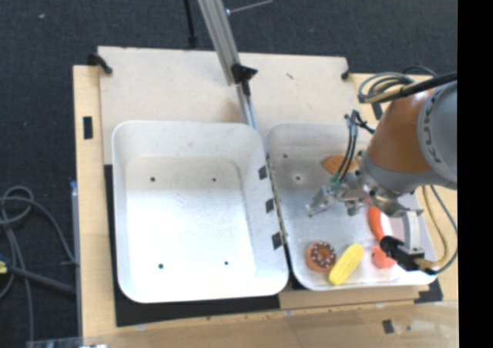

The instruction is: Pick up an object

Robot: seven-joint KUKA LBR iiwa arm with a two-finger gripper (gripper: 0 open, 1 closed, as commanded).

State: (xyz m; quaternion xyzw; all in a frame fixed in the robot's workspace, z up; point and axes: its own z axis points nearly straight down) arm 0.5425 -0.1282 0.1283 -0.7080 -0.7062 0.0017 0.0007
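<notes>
Over the right bin (296, 146), the pincer (320, 204) hangs near its middle, whether wide or narrow I cannot tell. Along the near edge lie a doughnut (320, 255) and corn cob (346, 263); centre squarely over one before closing.

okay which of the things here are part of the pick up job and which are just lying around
Job:
hand over the right bin
yellow corn
donut
orange carrot

Lying about:
left bin
metal pole
cables on the floor
</notes>
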